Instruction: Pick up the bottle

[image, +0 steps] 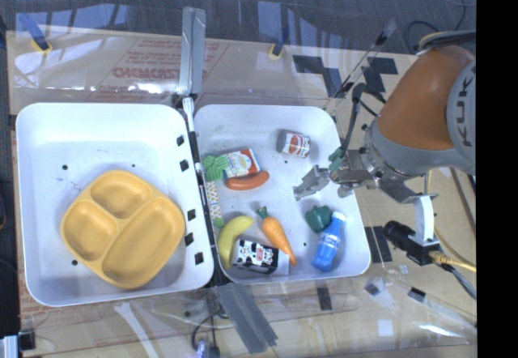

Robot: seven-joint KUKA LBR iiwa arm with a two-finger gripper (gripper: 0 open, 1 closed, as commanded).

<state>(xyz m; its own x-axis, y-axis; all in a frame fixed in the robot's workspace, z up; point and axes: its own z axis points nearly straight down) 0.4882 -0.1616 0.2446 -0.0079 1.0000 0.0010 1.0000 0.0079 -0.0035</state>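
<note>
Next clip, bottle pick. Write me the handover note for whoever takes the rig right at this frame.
Gripper: above the right bin, near its right side, holding nothing; finger state not readable from this view.
Bottle: blue, lying in the right bin's near right corner, just below the gripper in the view, next to a green item. A carrot lies to its left.
Left bin: holds a yellow divided plate.
Done: arm has reached over the right bin.
Left: line up on the bottle, descend, grasp, lift.

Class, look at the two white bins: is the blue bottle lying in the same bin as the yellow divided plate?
No: the blue bottle lies in the right bin, while the yellow divided plate sits in the left bin.
</note>
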